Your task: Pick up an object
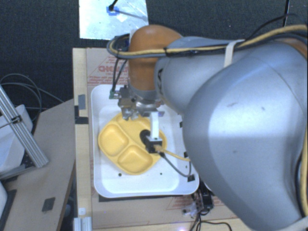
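Observation:
A yellow plate with three compartments (118,143) lies flat in the white bin (103,184), filling its left and middle part. My gripper (134,113) hangs straight down over the plate's far edge, close to or touching its rim. The wrist with its orange band hides the gripper's top, and no object shows in its grasp.
The bulky grey arm covers the right half of the view, including the bench there. A brown cardboard sheet (98,66) lies under the bin. A shiny foil-like sheet (113,11) lies behind the bench, and a metal frame (21,134) stands at the left.

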`<state>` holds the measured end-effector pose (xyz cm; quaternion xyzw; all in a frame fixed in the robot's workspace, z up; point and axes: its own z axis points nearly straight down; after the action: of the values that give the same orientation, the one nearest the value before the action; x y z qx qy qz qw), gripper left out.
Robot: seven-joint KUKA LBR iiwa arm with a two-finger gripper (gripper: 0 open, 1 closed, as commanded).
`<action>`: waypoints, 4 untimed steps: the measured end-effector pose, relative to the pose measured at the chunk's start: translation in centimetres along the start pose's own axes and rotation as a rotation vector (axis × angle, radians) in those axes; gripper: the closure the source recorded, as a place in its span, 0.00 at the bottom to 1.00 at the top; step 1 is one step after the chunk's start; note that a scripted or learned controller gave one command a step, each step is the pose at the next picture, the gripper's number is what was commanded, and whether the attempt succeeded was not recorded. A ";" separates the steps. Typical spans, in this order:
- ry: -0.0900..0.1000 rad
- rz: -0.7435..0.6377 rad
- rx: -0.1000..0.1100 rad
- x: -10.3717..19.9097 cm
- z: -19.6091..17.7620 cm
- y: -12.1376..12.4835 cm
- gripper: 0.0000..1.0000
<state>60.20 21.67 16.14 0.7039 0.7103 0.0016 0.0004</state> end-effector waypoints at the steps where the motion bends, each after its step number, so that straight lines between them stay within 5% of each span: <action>1: 0.004 0.003 -0.018 1.3 -14.8 6.1 1.00; 2: -0.001 0.003 0.000 1.2 -13.8 5.7 0.00; 3: -0.005 0.009 0.017 1.0 -1.4 -0.5 0.00; 4: 0.004 0.003 -0.009 1.9 -13.7 -1.7 0.00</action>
<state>58.40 23.55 29.84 0.7049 0.7093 0.0064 0.0022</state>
